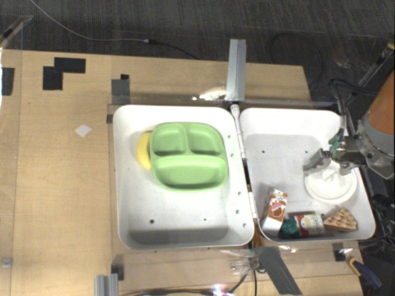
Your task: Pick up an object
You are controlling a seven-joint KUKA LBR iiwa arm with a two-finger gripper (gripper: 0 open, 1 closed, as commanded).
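Down at the near edge of the right bin (290,119) sits a little row of things: a red and white carton (276,205) leaning by the divider, a small bottle (303,225) lying on its side with its dark green cap toward the carton, and a pizza slice (341,221) just right of the bottle. Beyond the pizza slice, toward the far wall, lies a white disc (331,187), and the gripper (326,163) hangs right over the disc's far-left edge, reaching in from the right. Its fingers look spread, with nothing between them, though they blend with the white floor and I would not swear to it. I take this for the approach step: the arm is low in the bin but nothing is caught yet. The disc looks flat and pale, hard to pinch from above, so the next move likely calls for a clean drop over its rim, or a shift nearer toward the bottle or carton, which offer more to grip. Left of the divider, the left bin (166,224) holds a green tray (187,155) with three compartments, all of them bare, and a yellow thing (144,151) peeks out from under the tray's left side.
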